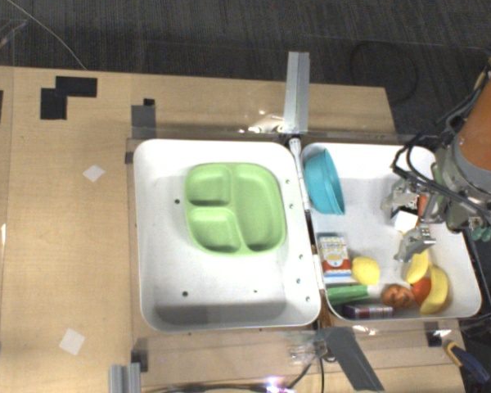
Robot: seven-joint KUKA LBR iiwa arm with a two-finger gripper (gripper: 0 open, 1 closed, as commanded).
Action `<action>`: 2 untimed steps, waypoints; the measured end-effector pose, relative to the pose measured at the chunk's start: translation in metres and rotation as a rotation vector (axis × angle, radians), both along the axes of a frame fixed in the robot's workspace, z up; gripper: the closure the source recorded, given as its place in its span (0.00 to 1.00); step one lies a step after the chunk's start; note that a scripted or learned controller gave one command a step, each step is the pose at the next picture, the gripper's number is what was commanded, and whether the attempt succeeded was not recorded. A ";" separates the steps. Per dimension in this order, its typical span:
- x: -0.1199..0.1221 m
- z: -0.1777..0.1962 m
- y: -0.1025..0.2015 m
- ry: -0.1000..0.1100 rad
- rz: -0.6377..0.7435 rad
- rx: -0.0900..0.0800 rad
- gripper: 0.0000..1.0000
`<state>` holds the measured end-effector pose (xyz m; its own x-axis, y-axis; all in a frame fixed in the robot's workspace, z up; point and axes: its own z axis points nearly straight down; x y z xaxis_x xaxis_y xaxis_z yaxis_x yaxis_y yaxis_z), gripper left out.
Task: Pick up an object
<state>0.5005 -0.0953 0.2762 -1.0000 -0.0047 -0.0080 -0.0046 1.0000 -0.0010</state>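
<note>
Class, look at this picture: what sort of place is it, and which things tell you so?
Probably a robotics lab test bench. A grey arm with a gripper reaches over two white bins; one holds a green tray, the other toy food such as a banana.

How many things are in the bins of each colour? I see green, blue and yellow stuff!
Green: 2, the divided tray and a marker
Blue: 1, the bowl
Yellow: 2, a lemon and a banana
Red or orange: 2, a small carton and a tomato-like fruit
Dark: 1, a pen-like stick
Total: 8

Open white floor mid right bin, clutter along its front: lemon, banana.
</note>
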 end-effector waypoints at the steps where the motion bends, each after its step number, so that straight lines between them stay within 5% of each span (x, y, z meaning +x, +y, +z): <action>1: 0.016 -0.133 -0.044 0.010 0.001 0.002 0.00; 2: 0.057 -0.186 -0.072 -0.008 -0.002 -0.002 0.00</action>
